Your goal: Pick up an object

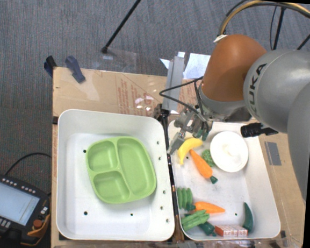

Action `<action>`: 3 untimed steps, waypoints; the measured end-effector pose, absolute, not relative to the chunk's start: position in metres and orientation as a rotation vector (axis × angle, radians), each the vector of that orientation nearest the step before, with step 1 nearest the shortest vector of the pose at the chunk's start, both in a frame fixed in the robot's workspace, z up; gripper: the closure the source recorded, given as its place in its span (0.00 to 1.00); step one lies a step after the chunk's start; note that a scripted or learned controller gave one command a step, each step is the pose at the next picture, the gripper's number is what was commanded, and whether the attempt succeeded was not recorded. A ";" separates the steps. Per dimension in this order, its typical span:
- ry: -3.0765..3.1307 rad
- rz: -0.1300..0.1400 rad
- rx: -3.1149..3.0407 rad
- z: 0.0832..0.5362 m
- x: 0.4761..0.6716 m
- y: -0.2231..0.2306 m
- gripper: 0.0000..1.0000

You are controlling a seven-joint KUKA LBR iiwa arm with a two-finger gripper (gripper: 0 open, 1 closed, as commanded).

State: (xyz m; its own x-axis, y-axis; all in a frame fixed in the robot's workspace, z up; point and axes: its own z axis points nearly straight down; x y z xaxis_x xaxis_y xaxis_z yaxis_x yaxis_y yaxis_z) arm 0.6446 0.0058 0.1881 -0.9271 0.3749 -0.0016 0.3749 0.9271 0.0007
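Observation:
My gripper [191,133] hangs over the far left corner of the right bin [268,212], open, with nothing between its fingers. A yellow toy banana [187,147] lies just below it, near the bin's left wall. A carrot [202,165] lies right of the banana, and a white round bowl [228,151] sits beyond that. At the bin's near end lie a second carrot [208,207], green bean pods [191,210], a dark green pepper [247,218] and a small red-and-white box [230,230].
The left bin [67,205] holds a green three-compartment plate [121,169]. The arm's orange band and grey body cover the bench's far right. A handheld pendant [10,205] lies on the floor at the lower left.

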 end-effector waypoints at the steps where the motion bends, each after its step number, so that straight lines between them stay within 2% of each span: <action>1: 3.078 -0.002 0.633 0.188 0.582 -0.047 0.00; 2: 3.048 0.000 0.744 0.089 0.586 -0.103 0.00; 3: 3.052 0.000 0.738 0.098 0.586 -0.102 1.00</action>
State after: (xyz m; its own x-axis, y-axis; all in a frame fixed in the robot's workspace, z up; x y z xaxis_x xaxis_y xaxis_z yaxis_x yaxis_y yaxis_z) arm 0.5856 -0.1020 0.0976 -0.8895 0.4570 -0.0011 0.4570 0.8895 0.0004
